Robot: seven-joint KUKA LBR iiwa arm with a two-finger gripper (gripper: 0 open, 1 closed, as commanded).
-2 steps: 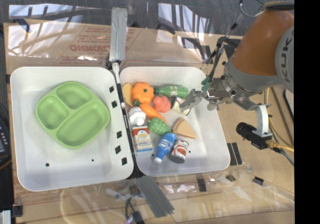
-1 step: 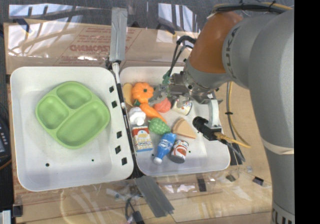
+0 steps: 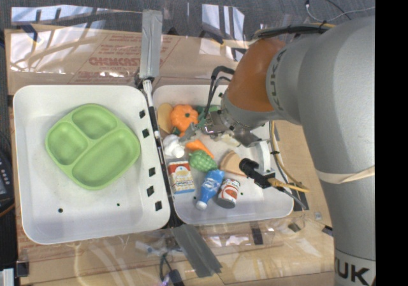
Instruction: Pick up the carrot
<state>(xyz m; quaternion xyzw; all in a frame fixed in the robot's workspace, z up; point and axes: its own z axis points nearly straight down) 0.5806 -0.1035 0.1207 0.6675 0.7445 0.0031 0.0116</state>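
The carrot (image 3: 199, 147) is a small orange piece lying in the right bin (image 3: 274, 209), between a white object (image 3: 172, 146) and a green bumpy vegetable (image 3: 203, 162). My gripper (image 3: 205, 127) hangs low in that bin, just above and slightly right of the carrot, next to an orange pumpkin (image 3: 183, 116). The wrist and arm hide the bin's right middle part. Nothing can be seen held by the gripper.
The right bin also holds a small carton (image 3: 181, 177), a blue bottle (image 3: 209, 188), a can (image 3: 228, 193), a tan piece (image 3: 231, 164) and a yellowish item (image 3: 164, 116). The left bin (image 3: 38, 214) bears a green divided plate (image 3: 93, 145).
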